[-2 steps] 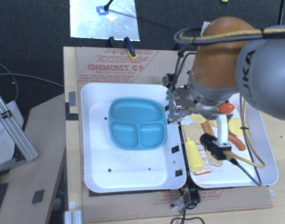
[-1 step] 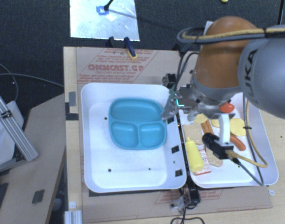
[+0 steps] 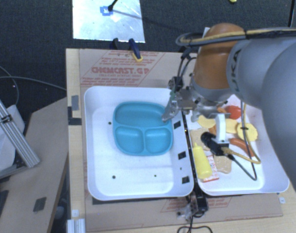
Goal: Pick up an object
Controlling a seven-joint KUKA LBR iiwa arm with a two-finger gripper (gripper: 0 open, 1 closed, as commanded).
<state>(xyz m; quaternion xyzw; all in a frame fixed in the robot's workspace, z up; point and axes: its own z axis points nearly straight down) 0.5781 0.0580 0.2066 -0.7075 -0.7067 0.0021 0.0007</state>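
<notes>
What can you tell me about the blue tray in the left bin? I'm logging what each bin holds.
The blue divided tray is a light blue, plastic-looking dish with rounded corners and three compartments: one wide section at the far side and two smaller ones at the near side. It lies flat and upright on the floor of the left white bin, toward its right half. Its compartments look empty. The pincer hangs over its upper right corner; contact cannot be judged.

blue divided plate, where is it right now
The blue divided plate lies in the left white bin, toward its upper right, with the gripper at the plate's right rim.
</notes>
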